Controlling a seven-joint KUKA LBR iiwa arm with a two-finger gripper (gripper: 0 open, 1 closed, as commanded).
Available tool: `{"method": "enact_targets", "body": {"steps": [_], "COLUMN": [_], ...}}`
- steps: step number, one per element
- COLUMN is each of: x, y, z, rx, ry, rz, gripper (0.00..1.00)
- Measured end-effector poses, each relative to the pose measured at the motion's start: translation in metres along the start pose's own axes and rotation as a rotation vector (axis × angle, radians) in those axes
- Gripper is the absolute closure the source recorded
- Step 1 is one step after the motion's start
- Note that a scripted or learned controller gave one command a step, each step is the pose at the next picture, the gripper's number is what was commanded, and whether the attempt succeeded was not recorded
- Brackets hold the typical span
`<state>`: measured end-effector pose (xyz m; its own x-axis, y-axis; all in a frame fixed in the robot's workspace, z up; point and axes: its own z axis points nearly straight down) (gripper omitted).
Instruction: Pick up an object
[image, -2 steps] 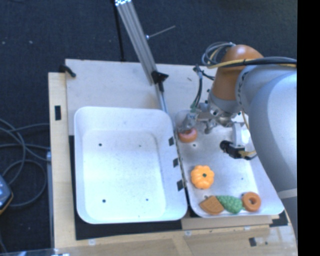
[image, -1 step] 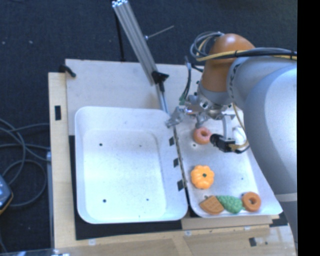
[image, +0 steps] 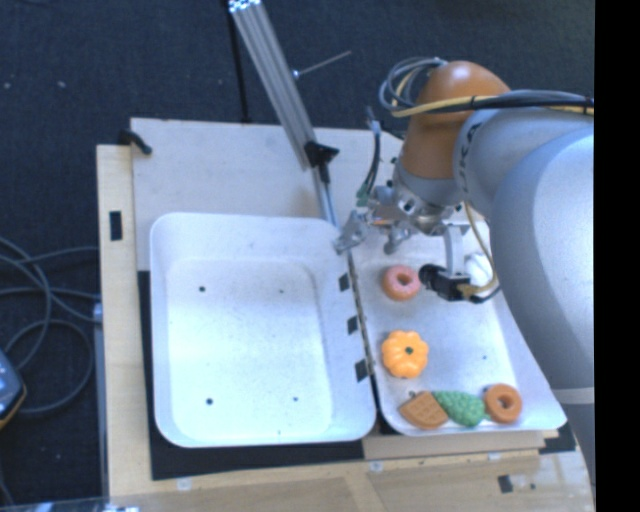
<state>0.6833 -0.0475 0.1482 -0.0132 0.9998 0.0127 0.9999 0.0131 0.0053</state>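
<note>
Wooden bench (image: 120, 330) on dark carpet (image: 60, 80), two white bins (image: 160, 240), claw (image: 400, 225) grip unclear, above pink donut (image: 401, 283).

Two white bins (image: 250, 330) — faintly speckled grey, the left one with a few dark dots. In the right bin: a pink donut (image: 401, 283), an orange pumpkin (image: 404, 354), a tan waffle (image: 424, 411), a green leaf-like piece (image: 461, 406) and an orange-brown donut (image: 503, 403). The arm (image: 520, 190) is grey — an orange band (image: 445, 120) at upper right.
</note>
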Motion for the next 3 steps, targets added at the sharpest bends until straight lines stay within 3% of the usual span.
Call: {"method": "enact_targets", "body": {"steps": [1,2,3], "x": [0.013,-0.027,-0.012], "y": [-0.021,-0.143,-0.118], "z": [-0.056,-0.070,-0.142], "rx": [0.000,0.004,-0.001], "ry": [-0.012,-0.014,-0.013], "rz": [0.012,0.018,0.012], "gripper": [1.00,1.00,1.00]}}
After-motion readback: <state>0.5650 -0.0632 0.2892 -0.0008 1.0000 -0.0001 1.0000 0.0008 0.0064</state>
